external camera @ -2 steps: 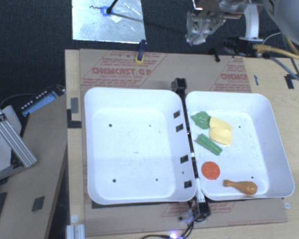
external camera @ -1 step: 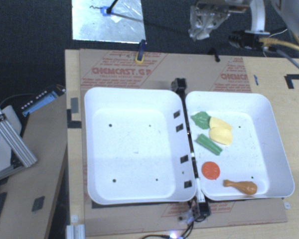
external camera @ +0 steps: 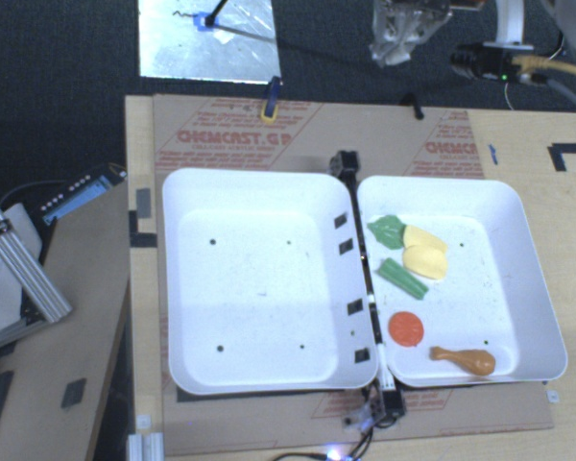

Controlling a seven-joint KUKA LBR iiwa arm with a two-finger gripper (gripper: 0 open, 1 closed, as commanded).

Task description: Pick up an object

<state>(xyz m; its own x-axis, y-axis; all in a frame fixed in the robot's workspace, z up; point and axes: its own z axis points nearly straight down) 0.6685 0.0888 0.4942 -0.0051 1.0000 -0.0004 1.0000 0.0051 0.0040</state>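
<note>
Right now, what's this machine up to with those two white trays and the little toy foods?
The robot arm's gripper hangs high beyond the far edge of the bench, over the dark floor, and nothing shows between its fingers. The toy foods lie untouched in the right bin: a green leafy piece, two yellow pieces touching each other, a green bean-like stick, a red disc and a brown drumstick near the front wall. The left bin sits beside it. No pick has begun.
</note>
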